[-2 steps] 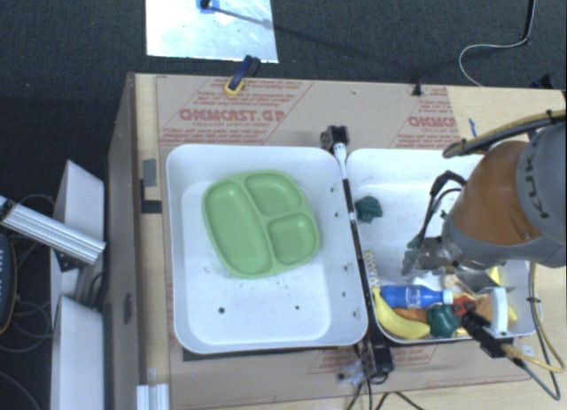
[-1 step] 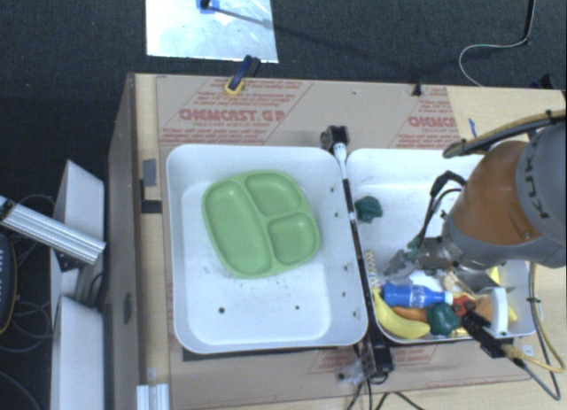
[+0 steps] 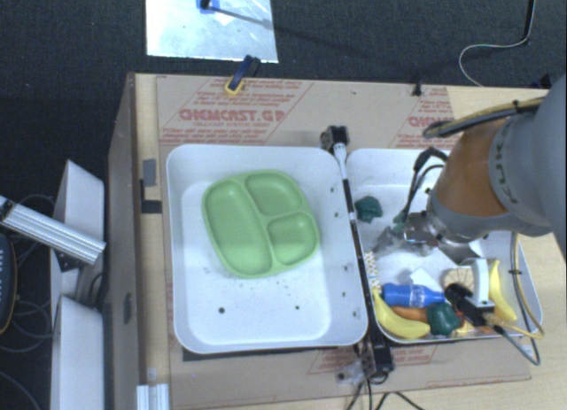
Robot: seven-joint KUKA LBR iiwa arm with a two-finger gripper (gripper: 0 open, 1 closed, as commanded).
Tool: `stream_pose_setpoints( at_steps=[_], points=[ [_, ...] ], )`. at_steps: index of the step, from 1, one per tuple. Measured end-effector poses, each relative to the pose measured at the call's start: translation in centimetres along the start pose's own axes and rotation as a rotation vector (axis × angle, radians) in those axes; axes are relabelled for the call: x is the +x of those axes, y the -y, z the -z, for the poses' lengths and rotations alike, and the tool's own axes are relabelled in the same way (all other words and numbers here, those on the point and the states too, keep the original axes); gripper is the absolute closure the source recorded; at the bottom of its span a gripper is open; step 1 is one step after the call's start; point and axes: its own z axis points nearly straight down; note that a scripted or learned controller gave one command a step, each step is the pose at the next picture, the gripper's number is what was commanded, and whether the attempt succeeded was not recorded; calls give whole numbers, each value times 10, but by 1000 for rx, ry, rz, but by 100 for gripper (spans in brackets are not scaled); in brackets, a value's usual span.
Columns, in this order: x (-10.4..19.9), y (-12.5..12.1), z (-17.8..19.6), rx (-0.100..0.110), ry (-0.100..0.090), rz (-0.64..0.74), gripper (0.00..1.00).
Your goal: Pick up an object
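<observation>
My gripper (image 3: 396, 237) hangs over the middle of the right bin (image 3: 390, 160), low above its white floor, with the grey arm and orange band behind it to the right. A dark teal lump (image 3: 369, 208) lies just up and left of the gripper, apart from it. Along the bin's near edge lies a pile: a blue bottle (image 3: 413, 295), a yellow banana (image 3: 397, 323), an orange carrot-like piece (image 3: 410, 313) and a green piece (image 3: 441, 318). I see nothing held in the gripper.
The left bin (image 3: 188, 249) holds a pale green divided plate (image 3: 261, 222). A black divider bar (image 3: 352, 213) runs between the bins. A second banana (image 3: 501, 297), a white block (image 3: 482, 277) and black parts lie at the right bin's near right corner. Cables trail off the right.
</observation>
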Motion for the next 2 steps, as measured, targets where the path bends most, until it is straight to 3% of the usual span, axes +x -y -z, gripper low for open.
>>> stream_pose_setpoints(
  at_steps=[1, 2],
  points=[
    [0, -1, 10, -1, -1, 1, 100],
    [0, 0, 10, -1, -1, 1, 0]
  ],
)
